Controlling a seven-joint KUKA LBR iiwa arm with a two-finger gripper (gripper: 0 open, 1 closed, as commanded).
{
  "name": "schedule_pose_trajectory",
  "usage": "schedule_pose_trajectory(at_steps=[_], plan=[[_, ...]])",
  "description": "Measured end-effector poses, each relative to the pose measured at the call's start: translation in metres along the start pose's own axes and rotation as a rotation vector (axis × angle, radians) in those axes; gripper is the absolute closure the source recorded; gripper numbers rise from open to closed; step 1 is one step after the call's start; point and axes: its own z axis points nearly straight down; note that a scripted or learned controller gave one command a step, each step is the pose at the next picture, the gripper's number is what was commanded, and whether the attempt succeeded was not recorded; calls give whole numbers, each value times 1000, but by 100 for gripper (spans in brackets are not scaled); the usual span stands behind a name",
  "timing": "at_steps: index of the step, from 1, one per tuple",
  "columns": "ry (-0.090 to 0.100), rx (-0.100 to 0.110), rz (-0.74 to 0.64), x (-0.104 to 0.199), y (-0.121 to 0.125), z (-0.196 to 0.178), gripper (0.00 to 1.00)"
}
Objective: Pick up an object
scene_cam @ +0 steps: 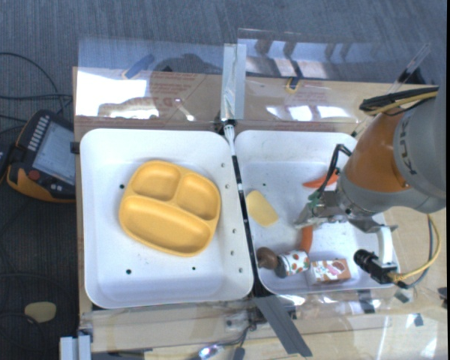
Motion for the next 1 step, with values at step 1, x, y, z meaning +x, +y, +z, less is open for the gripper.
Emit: schedule_pose_trajectory(at_steps=[1], plan=[[1, 14, -2, 54, 40, -84, 100]])
